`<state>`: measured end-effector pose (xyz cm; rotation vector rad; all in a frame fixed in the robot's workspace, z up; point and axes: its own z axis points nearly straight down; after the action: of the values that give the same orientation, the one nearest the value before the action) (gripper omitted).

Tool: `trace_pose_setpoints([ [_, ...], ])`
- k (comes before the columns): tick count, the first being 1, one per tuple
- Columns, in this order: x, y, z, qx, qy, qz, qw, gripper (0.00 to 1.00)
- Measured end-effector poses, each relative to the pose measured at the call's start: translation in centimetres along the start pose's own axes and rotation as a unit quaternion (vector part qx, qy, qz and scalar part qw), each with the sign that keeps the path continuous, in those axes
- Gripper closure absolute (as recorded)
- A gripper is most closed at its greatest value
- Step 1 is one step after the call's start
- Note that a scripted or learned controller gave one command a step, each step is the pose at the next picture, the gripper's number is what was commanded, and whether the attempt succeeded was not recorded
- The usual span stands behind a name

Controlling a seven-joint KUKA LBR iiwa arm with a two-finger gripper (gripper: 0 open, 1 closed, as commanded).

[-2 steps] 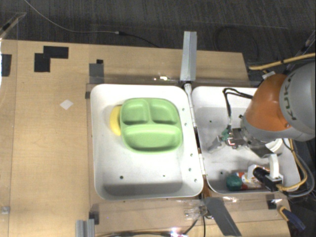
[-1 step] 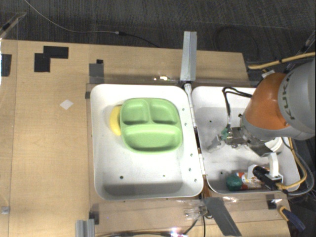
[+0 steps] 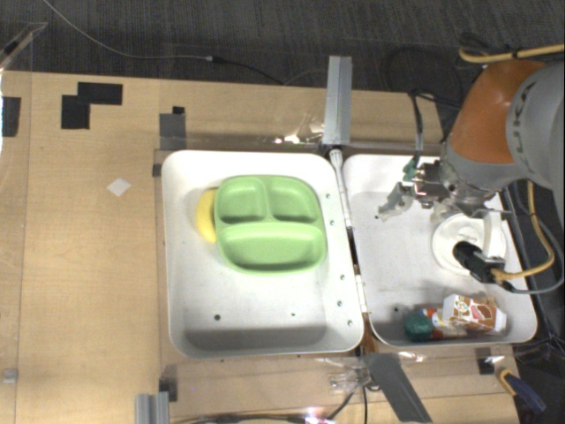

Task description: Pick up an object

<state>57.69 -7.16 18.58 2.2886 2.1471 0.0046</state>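
Bench carries two white bins side by side. The arm comes in from the right, its orange band over the upper right corner of the right bin.

The tool hangs over the upper middle of the right bin, above bare white floor. It points down and to the left. From this angle one cannot tell how far it is open, and nothing is seen held in it.

Right bin contents:
- A white round dish sits near the right wall, just right of the tool and partly covered by the wrist.
- A small bottle lies on its side along the near wall. It has a red and white label, and its green cap points left. It is well apart from the tool.

Left bin contents:
- A green divided plate sits in the upper half, with two small compartments at the far side and one long one at the near side.
- A yellow object pokes out from under the plate's left edge, touching it. Its kind is unclear.

The near half of the left bin shows bare floor.
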Motion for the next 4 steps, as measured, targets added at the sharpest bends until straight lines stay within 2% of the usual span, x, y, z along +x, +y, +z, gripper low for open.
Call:
trace_pose_setpoints([
  [1, -1.6, -6.0, 9.2, 0.001, 0.0, -0.007, 1.0, 0.0],
  [2, -2.6, -5.6, 9.7, -0.003, 0.001, 0.0, 1.0, 0.0],
  [3, -1.5, -4.9, 9.7, -0.004, -0.001, -0.014, 0.9999, 0.0],
  [4, -1.6, -4.7, 8.4, -0.007, -0.001, -0.014, 0.9999, 1.0],
])
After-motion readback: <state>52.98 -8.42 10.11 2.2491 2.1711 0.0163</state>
